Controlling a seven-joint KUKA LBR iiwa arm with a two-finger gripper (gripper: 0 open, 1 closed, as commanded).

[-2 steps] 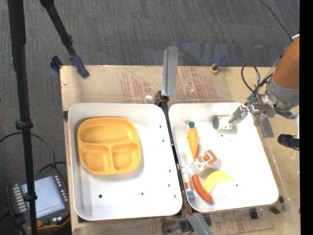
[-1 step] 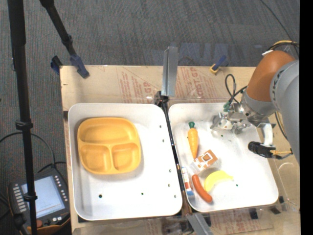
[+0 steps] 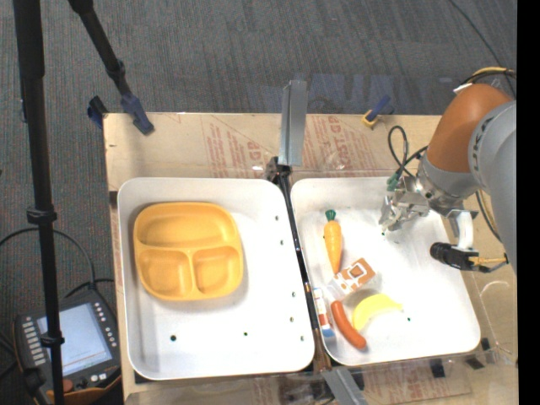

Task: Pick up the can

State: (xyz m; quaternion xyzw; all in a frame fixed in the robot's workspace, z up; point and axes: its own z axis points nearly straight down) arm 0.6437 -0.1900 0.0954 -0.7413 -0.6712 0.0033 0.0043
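The left white bin (image 3: 169,353) holds a yellow plastic divided tray (image 3: 189,250). In the right white bin (image 3: 439,310), an orange toy carrot (image 3: 333,241) lies lengthwise. Just right of its tip is a small orange-and-white labelled container (image 3: 356,274). It is the likeliest can, though too small to be sure. It lies on its side, with its long axis slanting up to the right. Below it lie a red sausage (image 3: 348,325) and a yellow banana (image 3: 375,310). The pincer (image 3: 395,215) hovers up and right of the container, well apart. I cannot tell whether it is apart or together.
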